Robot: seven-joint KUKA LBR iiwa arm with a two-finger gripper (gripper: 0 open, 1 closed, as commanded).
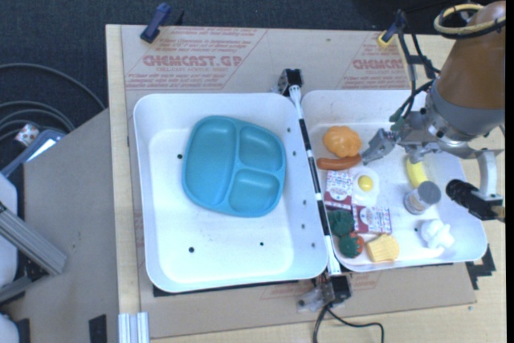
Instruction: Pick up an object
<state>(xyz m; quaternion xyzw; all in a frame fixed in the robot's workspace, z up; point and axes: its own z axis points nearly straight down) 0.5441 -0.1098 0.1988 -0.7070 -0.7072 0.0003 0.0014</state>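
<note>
The right bin (466,247) holds several toy foods: an orange (342,140), a red sausage (339,163), a fried egg (366,185), a small printed carton (339,187), green broccoli (342,222), a yellow wedge (383,249), a yellow bottle (415,172), a grey can (424,194) and a white piece (436,234). My gripper (377,146) hangs over the bin's upper middle, just right of the orange and above the egg. Nothing shows in its grasp. The arm's body hides the bin's upper right corner.
The left bin (161,245) holds a blue divided plate (234,166). A black divider rail (309,173) runs between the bins. The cardboard bench (241,52) carries a blue clamp (155,22) at the back left. Cables lie on the floor at the left.
</note>
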